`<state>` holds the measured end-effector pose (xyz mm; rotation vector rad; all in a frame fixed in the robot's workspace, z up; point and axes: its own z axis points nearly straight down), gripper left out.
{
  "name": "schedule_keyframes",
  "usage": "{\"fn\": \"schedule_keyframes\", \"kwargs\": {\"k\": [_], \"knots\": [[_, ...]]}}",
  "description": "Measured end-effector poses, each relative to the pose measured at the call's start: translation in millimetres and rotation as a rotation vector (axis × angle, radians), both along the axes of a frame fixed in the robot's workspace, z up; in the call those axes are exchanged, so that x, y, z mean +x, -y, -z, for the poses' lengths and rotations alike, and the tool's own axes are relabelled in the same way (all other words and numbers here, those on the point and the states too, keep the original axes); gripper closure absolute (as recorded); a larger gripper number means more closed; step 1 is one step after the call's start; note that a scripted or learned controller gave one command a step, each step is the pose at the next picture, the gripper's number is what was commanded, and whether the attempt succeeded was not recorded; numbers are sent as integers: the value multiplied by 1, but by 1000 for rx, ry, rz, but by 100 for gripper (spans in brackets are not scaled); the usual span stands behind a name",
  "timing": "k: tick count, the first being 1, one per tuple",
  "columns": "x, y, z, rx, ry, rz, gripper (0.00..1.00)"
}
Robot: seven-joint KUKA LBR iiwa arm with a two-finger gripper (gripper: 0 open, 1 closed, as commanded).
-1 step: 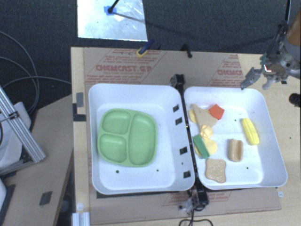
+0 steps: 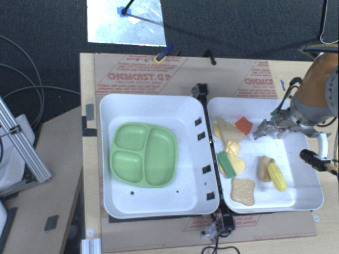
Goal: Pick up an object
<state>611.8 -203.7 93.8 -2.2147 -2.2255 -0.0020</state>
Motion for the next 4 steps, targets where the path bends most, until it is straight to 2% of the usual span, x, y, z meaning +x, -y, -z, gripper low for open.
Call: {"fn": "schedule_keyframes", "kwargs": {"k": [1, 2, 3, 4], "knots": [[-56, -34, 10, 1, -4, 4, 0], [-128, -94, 10, 2, -5, 3, 0], [-124, -91, -1, -1, 5, 4, 100], [-98, -99, 10, -2, 3, 0, 100]]}}
